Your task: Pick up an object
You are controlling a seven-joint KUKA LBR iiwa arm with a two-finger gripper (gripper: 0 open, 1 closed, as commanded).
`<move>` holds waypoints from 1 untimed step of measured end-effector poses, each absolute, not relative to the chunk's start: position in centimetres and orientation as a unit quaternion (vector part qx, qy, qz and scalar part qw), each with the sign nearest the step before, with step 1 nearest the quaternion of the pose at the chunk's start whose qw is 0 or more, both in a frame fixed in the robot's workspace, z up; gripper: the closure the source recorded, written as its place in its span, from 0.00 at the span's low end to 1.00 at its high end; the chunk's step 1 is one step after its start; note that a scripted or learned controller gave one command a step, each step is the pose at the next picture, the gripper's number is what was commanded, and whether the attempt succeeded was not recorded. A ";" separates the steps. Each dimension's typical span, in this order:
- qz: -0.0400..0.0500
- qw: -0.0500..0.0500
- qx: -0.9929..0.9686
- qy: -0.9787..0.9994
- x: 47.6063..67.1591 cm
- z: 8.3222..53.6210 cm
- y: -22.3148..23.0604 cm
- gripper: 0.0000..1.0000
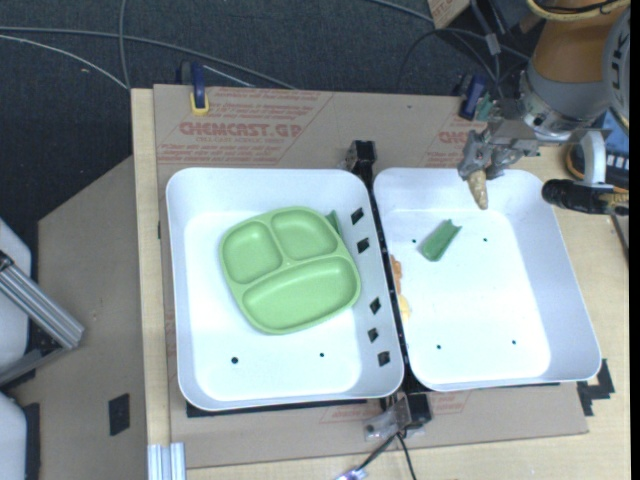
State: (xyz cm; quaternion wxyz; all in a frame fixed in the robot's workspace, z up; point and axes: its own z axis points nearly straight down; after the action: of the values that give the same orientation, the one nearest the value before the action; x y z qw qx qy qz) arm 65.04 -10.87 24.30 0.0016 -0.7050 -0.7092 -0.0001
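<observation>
While nothing in either bin has been lifted yet, the green divided plate (pixel 291 270) lies near the middle of the left bin (pixel 200 368), and a small green piece (pixel 439 240) rests toward the far edge of the right bin (pixel 560 348). Farther back, the gripper (pixel 481 190) hangs over that bin's far edge with a tan object (pixel 481 194) clamped between its fingers, so I judge the pick made; the next move calls for a clean lift.

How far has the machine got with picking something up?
Nothing looks picked up yet. The tool hangs over the far edge of the right bin; whether it grips anything is unclear. A small green piece lies loose on that bin's floor, just beside the tool. The green divided plate rests in the left bin. What's left: lowering onto an object, closing on it and lifting.
</observation>
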 end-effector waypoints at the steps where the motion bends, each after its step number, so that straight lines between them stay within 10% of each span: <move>1: -0.001 0.002 -0.705 -0.710 65.4 24.0 -4.7 1.00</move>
State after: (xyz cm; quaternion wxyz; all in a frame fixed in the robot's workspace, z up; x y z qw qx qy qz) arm 65.43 -4.67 24.01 0.0017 -0.7045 -0.7097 -0.0007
